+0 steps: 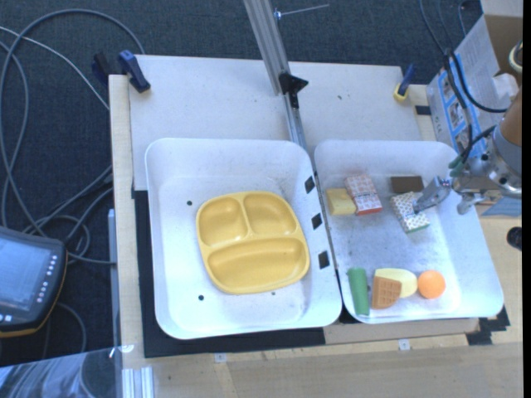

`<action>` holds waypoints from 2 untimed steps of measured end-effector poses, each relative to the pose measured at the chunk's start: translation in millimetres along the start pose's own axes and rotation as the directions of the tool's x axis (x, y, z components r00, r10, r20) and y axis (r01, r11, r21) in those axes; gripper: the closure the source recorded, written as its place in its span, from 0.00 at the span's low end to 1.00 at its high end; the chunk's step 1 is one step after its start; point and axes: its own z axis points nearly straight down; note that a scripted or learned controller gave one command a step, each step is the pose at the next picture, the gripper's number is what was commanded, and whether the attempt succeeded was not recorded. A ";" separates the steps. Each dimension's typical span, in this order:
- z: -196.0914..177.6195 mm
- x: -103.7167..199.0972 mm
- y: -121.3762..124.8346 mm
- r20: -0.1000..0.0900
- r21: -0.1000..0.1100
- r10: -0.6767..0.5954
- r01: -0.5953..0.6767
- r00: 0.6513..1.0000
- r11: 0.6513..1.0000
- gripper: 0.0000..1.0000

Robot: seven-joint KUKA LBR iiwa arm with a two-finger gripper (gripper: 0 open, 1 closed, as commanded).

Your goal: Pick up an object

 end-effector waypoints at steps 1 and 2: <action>0.0 0.0 0.0 0.000 -0.001 0.000 0.000 1.000 1.000 0.00; 42.9 2.0 3.4 -0.001 0.005 0.001 -0.001 1.000 1.000 0.00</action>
